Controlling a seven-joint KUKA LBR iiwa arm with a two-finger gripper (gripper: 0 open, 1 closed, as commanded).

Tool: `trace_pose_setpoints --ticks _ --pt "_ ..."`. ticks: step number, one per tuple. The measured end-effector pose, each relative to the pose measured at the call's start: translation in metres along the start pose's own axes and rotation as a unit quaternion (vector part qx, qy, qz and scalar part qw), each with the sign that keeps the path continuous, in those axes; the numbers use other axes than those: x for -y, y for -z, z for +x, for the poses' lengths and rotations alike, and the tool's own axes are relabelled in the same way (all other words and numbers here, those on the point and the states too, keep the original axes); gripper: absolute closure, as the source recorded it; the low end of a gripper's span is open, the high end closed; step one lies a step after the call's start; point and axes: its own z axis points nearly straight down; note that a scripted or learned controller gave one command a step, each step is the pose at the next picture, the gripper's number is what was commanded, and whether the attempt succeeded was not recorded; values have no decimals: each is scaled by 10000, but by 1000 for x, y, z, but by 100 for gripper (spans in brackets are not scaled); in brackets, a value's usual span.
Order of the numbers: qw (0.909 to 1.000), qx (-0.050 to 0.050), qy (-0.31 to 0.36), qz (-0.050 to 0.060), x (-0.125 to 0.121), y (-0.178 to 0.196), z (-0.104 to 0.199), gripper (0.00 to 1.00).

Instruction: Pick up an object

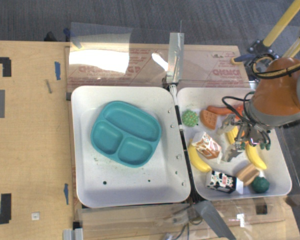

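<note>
The right bin [282, 171] holds several small objects. A green spiky ball [190, 117] lies at its far left, with an orange piece [208, 118] beside it. A printed snack packet [208, 145] rests over a yellow banana [199, 160]. Near the front lie a black-and-white box [221, 181], a tan block [248, 174] and a dark green ball [260, 184]. My gripper [238, 143] hangs low in the middle of this bin, just left of a second banana [255, 155] and right of the packet. I see nothing clearly held in it.
The left bin [90, 184] holds a teal divided plate [126, 132]. A clear upright divider [175, 59] stands behind the wall between the bins. The orange-banded arm [277, 91] covers the right bin's far right corner. Brown board lies to the left.
</note>
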Motion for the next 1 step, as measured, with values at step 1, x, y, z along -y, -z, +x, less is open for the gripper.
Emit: trace_pose_setpoints --ticks 1 --pt "10000 83 14 9 -2 14 -5 100"
